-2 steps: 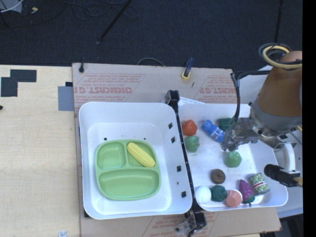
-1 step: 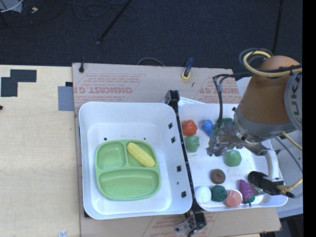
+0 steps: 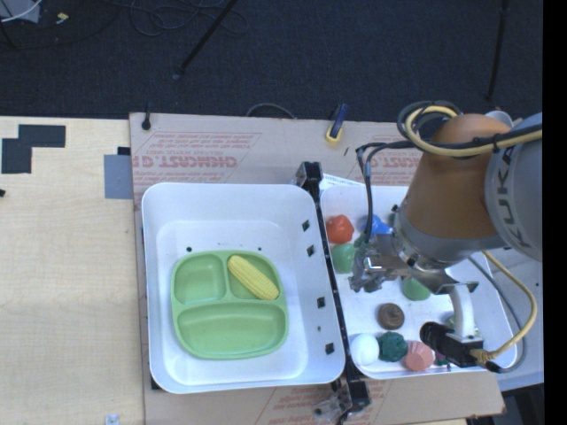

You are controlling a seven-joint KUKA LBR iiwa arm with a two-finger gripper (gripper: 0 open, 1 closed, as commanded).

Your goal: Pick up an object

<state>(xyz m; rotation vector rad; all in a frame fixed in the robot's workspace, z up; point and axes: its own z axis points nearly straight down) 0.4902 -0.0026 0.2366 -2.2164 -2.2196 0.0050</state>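
The claw (image 3: 365,271) hangs low in the right bin (image 3: 496,352) beside the green toy (image 3: 342,257), just near of the red toy (image 3: 339,229); its spread I cannot tell; best centre over 1 toy before closing.

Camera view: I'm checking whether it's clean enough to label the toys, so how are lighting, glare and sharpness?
Camera view: lighting is even and soft; the white left bin reads bright without harsh glare; the green tray and corn are fairly sharp; small toys near the gripper look soft and partly shaded by the arm; the floor behind is dark.
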